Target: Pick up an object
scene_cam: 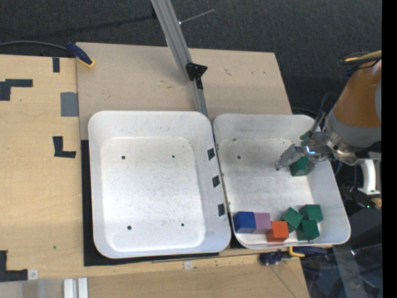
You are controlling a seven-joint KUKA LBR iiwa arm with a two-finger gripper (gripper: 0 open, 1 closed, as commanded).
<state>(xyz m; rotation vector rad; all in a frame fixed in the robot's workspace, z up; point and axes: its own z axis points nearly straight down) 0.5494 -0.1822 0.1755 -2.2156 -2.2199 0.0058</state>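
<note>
While five other blocks [279,223] cluster at the right bin's [260,135] lower edge, the pincer [296,159] at frame right grips a green block [300,167].

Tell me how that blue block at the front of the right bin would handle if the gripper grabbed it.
The blue block looks rigid with flat faces, so probably easy to pinch and unlikely to roll. It sits against the bin's front wall beside a purple block, so finger room may be tight.
</note>
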